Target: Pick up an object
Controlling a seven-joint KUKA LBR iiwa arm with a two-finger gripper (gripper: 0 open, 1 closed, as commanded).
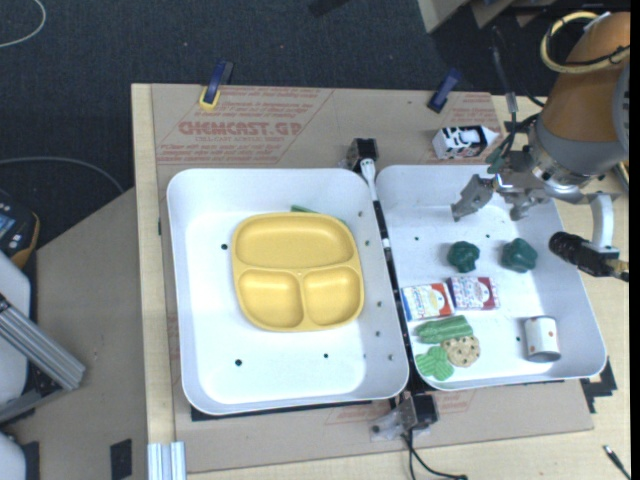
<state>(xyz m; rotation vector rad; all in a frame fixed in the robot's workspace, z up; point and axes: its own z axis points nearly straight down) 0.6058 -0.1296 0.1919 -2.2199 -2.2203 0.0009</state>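
I see gripper (497, 197) over rt bin (420, 193) — fingers spread, nothing btwn | green obj (463, 256) below it — apart | yellow tray (297, 269) in lt bin (200, 298)

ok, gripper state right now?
Gripper: open, holding nothing, above the right bin near its back edge.

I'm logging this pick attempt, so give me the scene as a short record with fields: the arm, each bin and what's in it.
gripper: open, above the right bin's far part, holding nothing
left bin: yellow divided plate
right bin: two green pieces, two small packets, cookie, green pickle-like toy, small can
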